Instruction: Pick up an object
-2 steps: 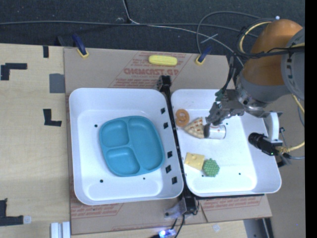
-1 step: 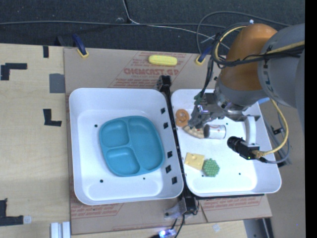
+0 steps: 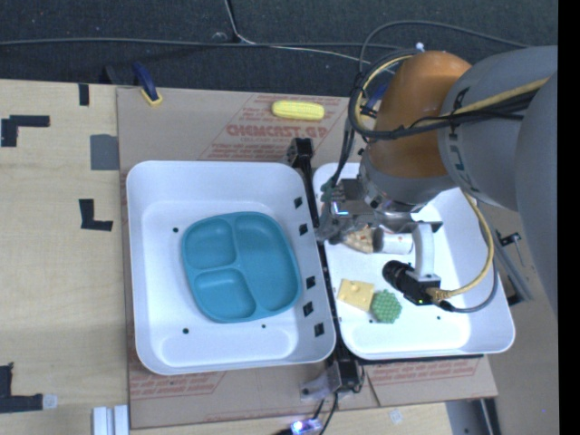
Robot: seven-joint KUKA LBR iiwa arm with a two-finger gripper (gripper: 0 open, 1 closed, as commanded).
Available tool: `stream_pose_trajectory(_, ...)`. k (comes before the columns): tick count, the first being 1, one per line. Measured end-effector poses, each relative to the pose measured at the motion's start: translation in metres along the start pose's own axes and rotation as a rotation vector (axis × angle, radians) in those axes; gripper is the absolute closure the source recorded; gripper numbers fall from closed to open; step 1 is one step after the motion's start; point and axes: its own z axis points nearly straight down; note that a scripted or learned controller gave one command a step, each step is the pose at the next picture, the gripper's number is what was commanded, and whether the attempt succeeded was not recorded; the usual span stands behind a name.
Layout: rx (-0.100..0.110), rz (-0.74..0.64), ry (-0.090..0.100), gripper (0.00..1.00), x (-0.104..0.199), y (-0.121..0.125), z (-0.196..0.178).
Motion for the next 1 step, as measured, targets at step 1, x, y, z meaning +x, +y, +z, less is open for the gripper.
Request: stream_pose_trajectory(1, -0.001, -0.002, 0.001, 1.00, 0.0536, -0.0003, -0.0055)
